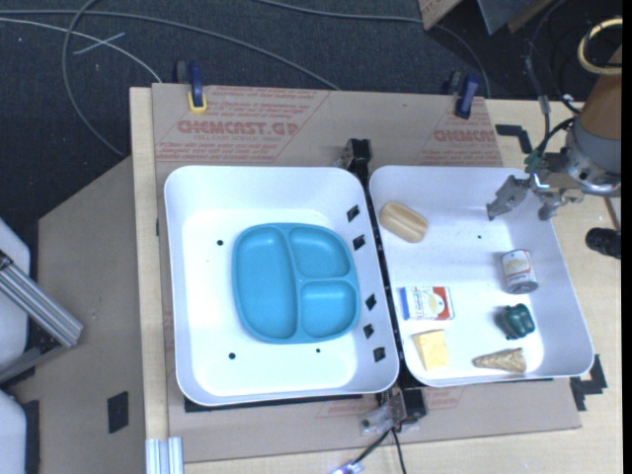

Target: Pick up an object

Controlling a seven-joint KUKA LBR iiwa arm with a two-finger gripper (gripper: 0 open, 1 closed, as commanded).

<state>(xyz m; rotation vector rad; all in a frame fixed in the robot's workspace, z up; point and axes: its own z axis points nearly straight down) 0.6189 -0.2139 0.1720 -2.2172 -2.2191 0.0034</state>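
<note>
i see the gripper (515,197) spread open with nothing in it, hovering over the far end of the right bin (464,181), so i judge we're at the approach step. nearest pick is the can (517,271) just below it, bread roll (403,221) to its left; next i need to centre over one and descend.

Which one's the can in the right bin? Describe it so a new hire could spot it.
Start at the right bin, the one without the blue divided plate. Along its right-hand side, about halfway down, lies the small can, tipped on its side above the dark green object. It is the only silvery, cylindrical item there; its neighbours are a tan bread roll, a white carton and a yellow block.
</note>
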